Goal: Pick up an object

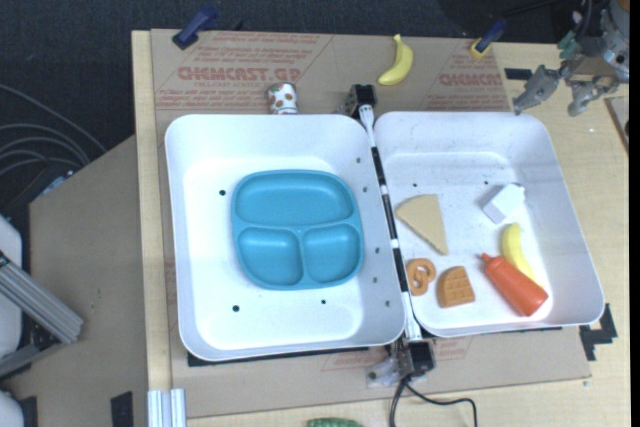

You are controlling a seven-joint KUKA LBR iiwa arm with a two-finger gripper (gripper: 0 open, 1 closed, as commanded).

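The right bin (560, 165) holds a tan wedge (422, 220), a pretzel (421, 274), a brown waffle piece (456, 287), a red-orange bottle (515, 283), a yellow banana (517, 248) and a white block (503, 202). My gripper (557, 95) hovers at the far right corner of that bin, just beyond its rim. It is open, its two fingers spread with nothing between them. It stands well apart from every object in the bin.
The left bin (200, 165) holds a blue divided plate (297, 227). On the board behind the bins lie a second banana (397, 62) and a small spotted toy (284, 97). Blue clamps (195, 27) grip the board's far edge.
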